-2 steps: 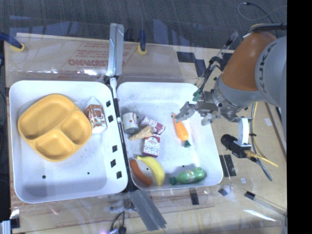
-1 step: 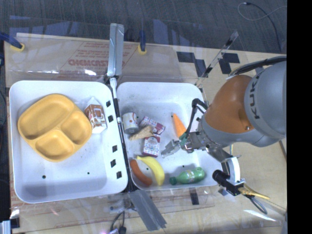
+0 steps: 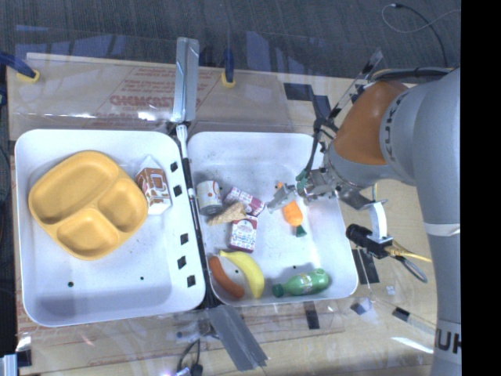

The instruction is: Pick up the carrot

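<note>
The carrot [image 3: 293, 213] is a small orange toy with a green tip, lying in the right bin [image 3: 250, 151] near its right side. My gripper [image 3: 275, 195] hangs low over that bin, pointing left, just above and to the left of the carrot. Its two fingers look spread apart, and nothing shows between them. The carrot rests on the bin floor beside the gripper body, not within the fingers. The grey arm with its orange band [image 3: 368, 128] reaches in from the right.
The right bin also holds a can [image 3: 208, 197], a beige piece [image 3: 225, 213], two pink packets [image 3: 245, 233], a banana [image 3: 247, 271], a brown sausage [image 3: 222, 280] and a green bottle [image 3: 302, 283]. The left bin holds a yellow divided plate [image 3: 86, 202] and a small carton [image 3: 154, 186].
</note>
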Robot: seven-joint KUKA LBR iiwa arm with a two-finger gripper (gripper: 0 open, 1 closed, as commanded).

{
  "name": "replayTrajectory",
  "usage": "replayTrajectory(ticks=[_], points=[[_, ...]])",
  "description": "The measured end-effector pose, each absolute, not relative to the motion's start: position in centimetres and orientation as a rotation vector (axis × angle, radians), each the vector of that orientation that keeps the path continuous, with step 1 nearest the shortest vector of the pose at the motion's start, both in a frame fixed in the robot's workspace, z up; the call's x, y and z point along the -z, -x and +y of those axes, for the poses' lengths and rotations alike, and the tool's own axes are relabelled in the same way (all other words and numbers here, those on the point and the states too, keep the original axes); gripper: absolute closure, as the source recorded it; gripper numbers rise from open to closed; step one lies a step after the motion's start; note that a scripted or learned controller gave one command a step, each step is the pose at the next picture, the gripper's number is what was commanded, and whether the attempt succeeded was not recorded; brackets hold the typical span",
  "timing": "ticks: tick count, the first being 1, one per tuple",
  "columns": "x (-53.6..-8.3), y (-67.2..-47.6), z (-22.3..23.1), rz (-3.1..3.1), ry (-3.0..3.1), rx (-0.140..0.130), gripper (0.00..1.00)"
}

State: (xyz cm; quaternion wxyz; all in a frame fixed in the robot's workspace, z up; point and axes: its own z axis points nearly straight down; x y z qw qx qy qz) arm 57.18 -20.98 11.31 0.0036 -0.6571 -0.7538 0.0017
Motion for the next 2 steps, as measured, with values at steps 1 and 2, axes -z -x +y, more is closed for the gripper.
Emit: replayTrajectory(ticks=[1,2], points=[[-8.91,-56.29,-21.02,-2.277,2.154,-0.005,0.0],[-9.59,-56.21,-21.06,-2.276,2.148,-0.01,1.0]])
